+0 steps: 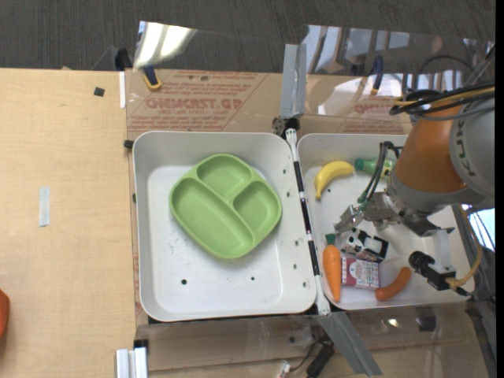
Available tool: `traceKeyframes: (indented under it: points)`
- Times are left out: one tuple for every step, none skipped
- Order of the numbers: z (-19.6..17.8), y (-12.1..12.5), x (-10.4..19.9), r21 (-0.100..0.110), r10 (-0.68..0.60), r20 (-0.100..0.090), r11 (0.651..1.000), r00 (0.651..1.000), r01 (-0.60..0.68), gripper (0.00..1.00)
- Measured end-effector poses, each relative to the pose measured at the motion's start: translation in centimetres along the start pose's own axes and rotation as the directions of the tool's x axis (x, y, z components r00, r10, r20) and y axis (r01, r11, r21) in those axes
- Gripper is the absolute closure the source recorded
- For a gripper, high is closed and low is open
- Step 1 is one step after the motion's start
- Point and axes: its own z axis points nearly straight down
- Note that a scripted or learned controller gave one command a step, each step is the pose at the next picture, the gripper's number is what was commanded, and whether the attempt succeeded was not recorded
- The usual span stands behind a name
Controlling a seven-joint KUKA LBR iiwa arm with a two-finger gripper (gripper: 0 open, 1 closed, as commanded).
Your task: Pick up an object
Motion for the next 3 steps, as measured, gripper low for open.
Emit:
traceKeyframes:
  points:
    - [-0.8, 0.0, -0.1, 0.001, 0.006, 0.0, 1.0, 1.0, -0.006, 1.0]
    - [-0.8, 0.0, -0.1, 0.001, 0.006, 0.0, 1.0, 1.0, -0.006, 0.0]
    - [-2.7, -6.0, -0.2, 0.0, -0.008, 0.0, 1.0, 1.0, 0.008, 0.0]
